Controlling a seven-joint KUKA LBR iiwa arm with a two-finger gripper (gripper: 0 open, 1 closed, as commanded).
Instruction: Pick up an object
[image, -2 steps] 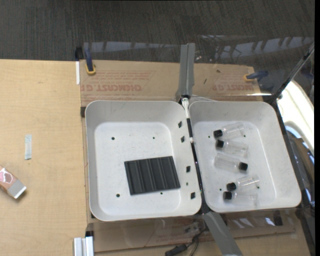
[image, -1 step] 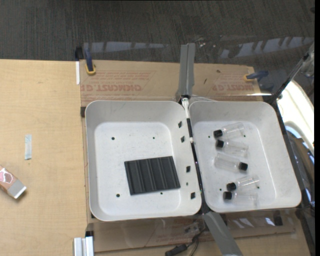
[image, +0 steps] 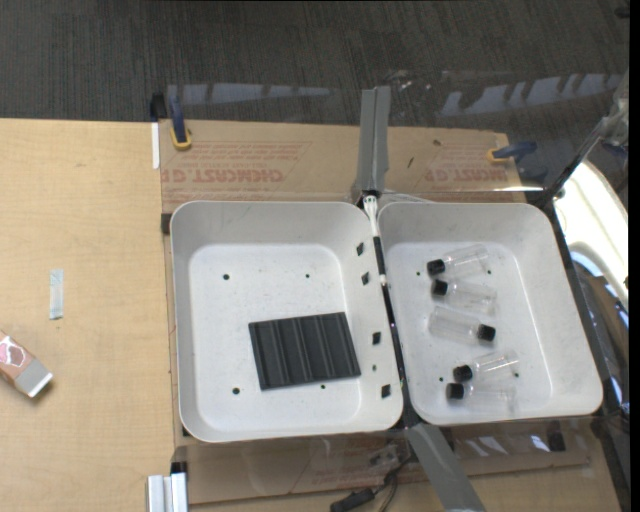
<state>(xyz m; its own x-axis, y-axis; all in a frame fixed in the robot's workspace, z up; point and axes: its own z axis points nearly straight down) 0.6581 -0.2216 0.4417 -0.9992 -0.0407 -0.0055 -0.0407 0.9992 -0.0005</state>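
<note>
Overall setting: a tan wooden bench (image: 80, 200) seen from above at a slant, with dark carpet beyond its far edge.
Cardboard sheet (image: 240, 165): brown, lying under the bins, with red lettering along its far strip; a clamp (image: 180, 135) grips its far left corner.
Left bin (image: 185, 300): shallow, white, with rounded corners, sitting on the cardboard and touching the right bin along the middle seam.
Right bin (image: 560, 300): the same shallow white shape, just beside the left one.
Grey bar (image: 375, 140): upright at the far end of the seam between the two bins.
Black ribbed pad (image: 304, 350): a flat dark rectangle lying slightly askew in the near middle of the left bin floor.
Task objects: five clear vials with black caps, all lying on their sides in the right bin. Two lie close together at the far side (image: 460, 264) (image: 468, 291), one in the middle (image: 460, 326), and two near the front (image: 488, 369) (image: 478, 393).
Pink and white packet (image: 20, 365): on the bare bench at the left edge, well apart from the bins.
Small grey strip (image: 56, 295): on the bench just beyond the packet.
Gripper: whether it is open or closed cannot be told.
</note>
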